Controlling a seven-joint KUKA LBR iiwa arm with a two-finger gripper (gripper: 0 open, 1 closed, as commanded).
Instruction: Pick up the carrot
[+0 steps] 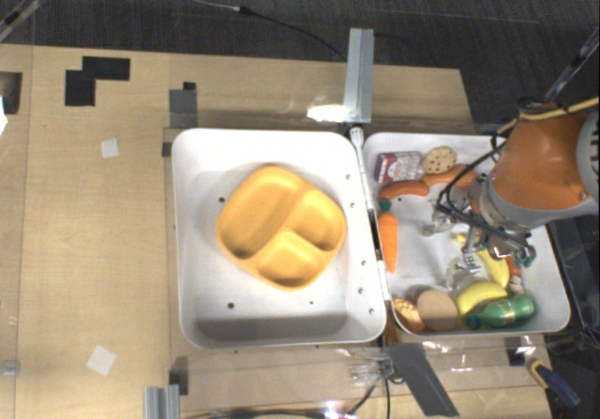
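The carrot (pixel 387 238), orange with a small green top, lies lengthwise against the left wall of the right bin (pixel 561 291). My gripper (pixel 472 251) hangs over the middle of that bin, below the arm's orange band (pixel 537 167). It is to the right of the carrot, apart from it, and low among the toy foods. The wrist and its cables hide much of the gripper.
A yellow divided plate (pixel 281 225) sits in the left bin (pixel 202 314). The right bin also holds a sausage (pixel 411 189), a cookie (pixel 438 160), a snack packet (pixel 397 166), a banana (pixel 478 294), a green vegetable (pixel 502 312) and a brown roll (pixel 435 306).
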